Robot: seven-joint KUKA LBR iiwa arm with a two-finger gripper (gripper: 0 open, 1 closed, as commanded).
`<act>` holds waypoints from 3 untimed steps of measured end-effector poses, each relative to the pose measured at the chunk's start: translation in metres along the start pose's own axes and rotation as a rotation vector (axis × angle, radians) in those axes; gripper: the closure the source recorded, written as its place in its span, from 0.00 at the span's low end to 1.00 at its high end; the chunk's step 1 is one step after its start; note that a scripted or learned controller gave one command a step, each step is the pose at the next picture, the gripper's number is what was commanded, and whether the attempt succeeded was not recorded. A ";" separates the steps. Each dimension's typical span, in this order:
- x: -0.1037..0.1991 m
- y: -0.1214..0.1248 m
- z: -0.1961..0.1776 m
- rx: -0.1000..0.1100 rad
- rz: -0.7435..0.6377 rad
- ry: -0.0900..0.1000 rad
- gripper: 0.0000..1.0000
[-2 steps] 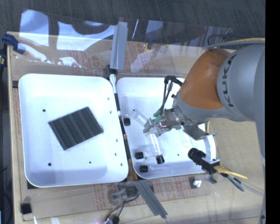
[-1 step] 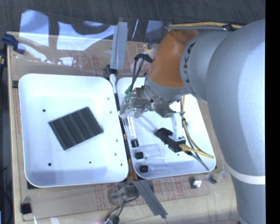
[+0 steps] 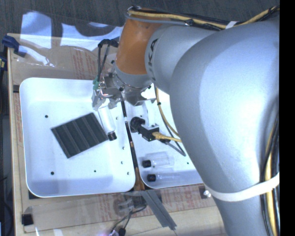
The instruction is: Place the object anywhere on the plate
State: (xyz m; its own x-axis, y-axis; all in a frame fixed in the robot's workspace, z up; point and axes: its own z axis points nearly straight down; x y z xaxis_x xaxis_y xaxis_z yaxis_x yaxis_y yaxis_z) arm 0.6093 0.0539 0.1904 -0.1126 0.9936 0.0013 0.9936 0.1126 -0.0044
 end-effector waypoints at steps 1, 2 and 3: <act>0.079 0.055 0.100 0.000 -0.010 -0.002 1.00; 0.117 0.053 0.099 -0.001 0.574 0.001 1.00; 0.032 0.013 -0.044 -0.002 0.650 0.002 1.00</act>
State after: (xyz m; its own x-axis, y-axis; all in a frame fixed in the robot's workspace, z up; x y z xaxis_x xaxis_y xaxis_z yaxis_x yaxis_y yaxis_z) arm 0.6185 0.0866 0.2348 0.5113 0.8594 0.0007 0.8594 -0.5113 -0.0025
